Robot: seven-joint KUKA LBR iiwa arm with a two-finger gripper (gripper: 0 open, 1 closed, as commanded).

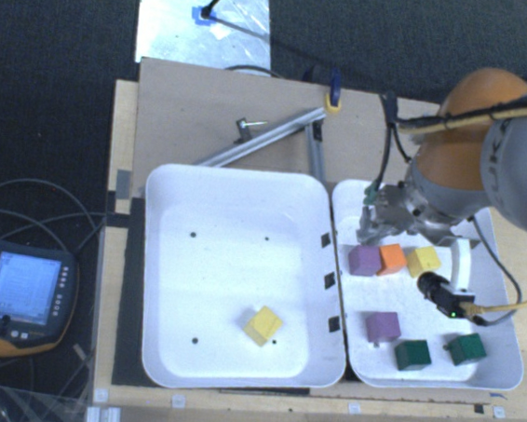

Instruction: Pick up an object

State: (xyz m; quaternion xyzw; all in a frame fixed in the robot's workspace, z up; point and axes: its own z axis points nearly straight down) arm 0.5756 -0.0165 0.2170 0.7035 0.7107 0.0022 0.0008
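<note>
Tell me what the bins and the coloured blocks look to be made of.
Left bin and right bin: likely moulded plastic, white, smooth, rounded rims. Blocks such as the yellow block and purple block: matte, flat colour, perhaps foam or painted wood.

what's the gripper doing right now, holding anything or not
Gripper: over the right bin, just above the purple block; open or closed cannot be told, and no block is seen held.

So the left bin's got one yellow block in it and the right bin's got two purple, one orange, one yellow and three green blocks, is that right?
Not quite: the camera view shows two green blocks in the right bin, not three. The rest holds: one yellow block in the left bin, and two purple, one orange and one yellow on the right.
</note>
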